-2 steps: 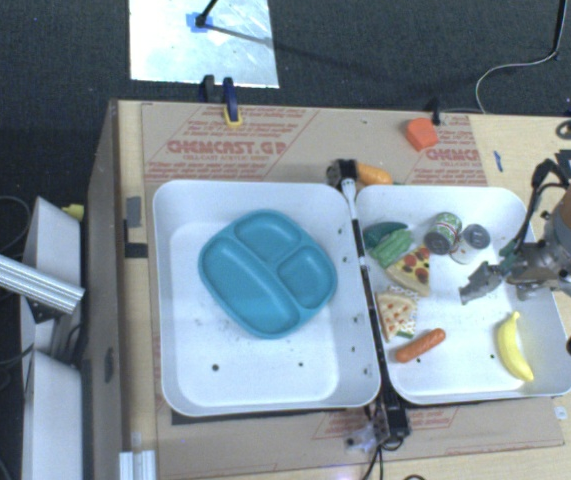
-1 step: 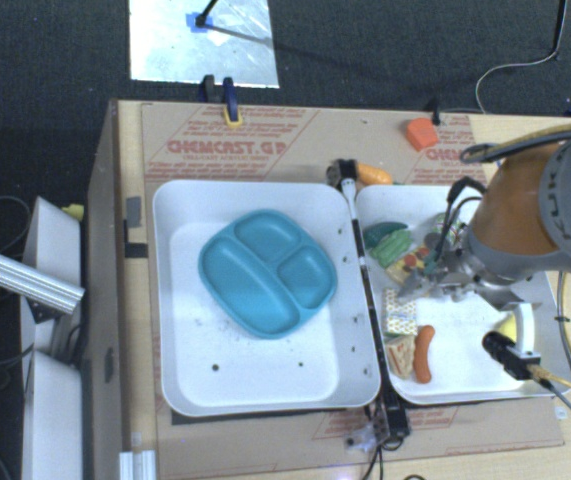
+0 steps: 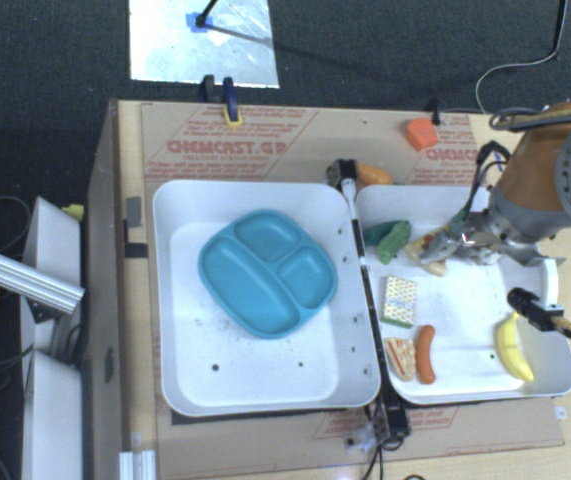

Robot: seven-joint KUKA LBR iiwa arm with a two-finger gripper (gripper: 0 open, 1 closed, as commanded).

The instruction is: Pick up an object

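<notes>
1. Objects lay in the right bin [image 3: 550,383]: a green piece [image 3: 389,238] near its upper left corner, a small pale item [image 3: 431,255] just right of it, a checkered block [image 3: 399,301] lower, a sausage [image 3: 425,353] beside a striped piece [image 3: 399,357] near the front wall, and a banana [image 3: 511,349] at the front right.
2. The gripper [image 3: 462,236] was low over the upper part of the right bin, and the pale item lay just beside its tip, on the left side; I could not tell whether they touched.
3. The green piece was near the gripper, further left. The banana, the sausage and the checkered block were well apart from it, toward the front.
4. How the gripper was set could not be told, because its end was blurred and small.
5. The arm [image 3: 545,178] came in from the right, with its orange band above the wrist.
6. The left bin [image 3: 195,378] held a blue divided plate [image 3: 267,271].
7. An orange block [image 3: 421,133] lay on the bench behind the bins.
</notes>
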